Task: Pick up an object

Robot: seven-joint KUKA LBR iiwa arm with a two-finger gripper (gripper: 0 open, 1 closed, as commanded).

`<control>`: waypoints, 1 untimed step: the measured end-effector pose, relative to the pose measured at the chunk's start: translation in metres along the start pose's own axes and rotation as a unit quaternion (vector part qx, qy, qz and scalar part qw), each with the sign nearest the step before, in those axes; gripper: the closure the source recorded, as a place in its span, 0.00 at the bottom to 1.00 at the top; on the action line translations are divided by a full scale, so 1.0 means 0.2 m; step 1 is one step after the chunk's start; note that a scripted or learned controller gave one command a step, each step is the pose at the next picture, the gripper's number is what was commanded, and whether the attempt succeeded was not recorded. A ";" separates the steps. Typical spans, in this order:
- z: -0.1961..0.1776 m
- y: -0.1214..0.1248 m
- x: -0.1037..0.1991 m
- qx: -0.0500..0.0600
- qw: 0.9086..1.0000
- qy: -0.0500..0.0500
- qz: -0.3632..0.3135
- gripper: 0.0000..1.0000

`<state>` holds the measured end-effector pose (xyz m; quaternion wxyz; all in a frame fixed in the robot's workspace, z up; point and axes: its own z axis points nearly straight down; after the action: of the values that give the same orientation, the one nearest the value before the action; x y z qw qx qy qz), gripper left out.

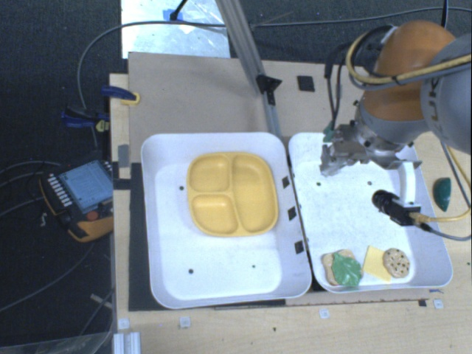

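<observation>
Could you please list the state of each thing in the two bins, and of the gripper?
yellow divided plate: upright in the left bin, compartments bare.
green toy: lying at the near edge of the right bin.
yellow wedge: lying flat beside the green toy.
cookie: resting against the yellow wedge.
gripper: above the right bin's far end, holding nothing visible.

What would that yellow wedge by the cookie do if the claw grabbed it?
The yellow wedge lies flat and thin, so fingers may slide off it. Looks light; a nudge would probably scoot it. It touches the cookie, likely dragging that along.
</observation>
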<state>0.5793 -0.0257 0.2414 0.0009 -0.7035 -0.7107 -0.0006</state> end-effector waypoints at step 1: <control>0.03 -0.11 0.30 0.000 1.000 0.000 0.000 1.00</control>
<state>0.5571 0.0340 0.2349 0.0013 -0.7032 -0.7110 -0.0003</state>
